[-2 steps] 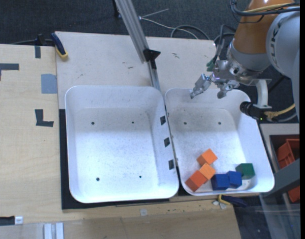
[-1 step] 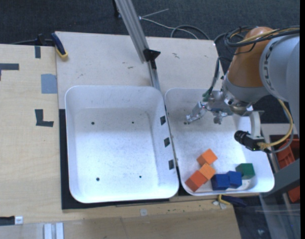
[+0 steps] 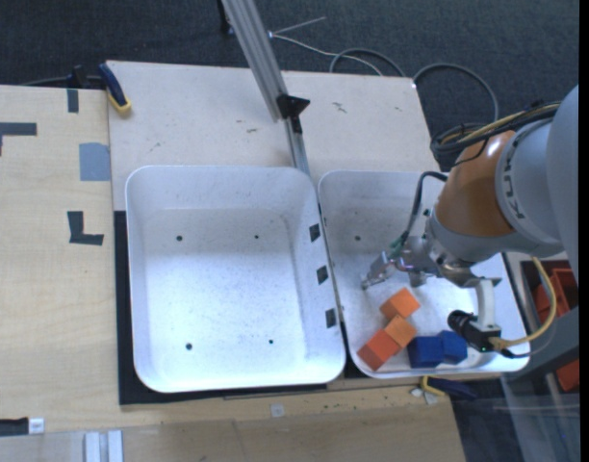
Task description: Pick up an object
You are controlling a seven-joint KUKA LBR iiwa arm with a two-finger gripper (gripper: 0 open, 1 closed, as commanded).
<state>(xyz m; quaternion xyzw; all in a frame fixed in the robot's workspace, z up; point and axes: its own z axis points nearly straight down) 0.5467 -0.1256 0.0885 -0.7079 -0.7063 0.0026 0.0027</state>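
The grey arm (image 3: pixel 525 176) reaches in from the right, its claw (image 3: pixel 386 269) lowered.

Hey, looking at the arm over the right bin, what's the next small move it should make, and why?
Probably ease the pincer toward the near edge and down onto the upper orange block. The pincer sits above the right bin with nothing between its fingers, and that block is the closest piece, with more orange blocks and a blue block lying beyond it.

Gripper (image 3: pixel 383 269) is hovering low in right bin (image 3: pixel 357 205), just above orange block (image 3: pixel 401 303). Second orange block (image 3: pixel 385 343) and blue block (image 3: pixel 436 349) are lying near bin's front edge.
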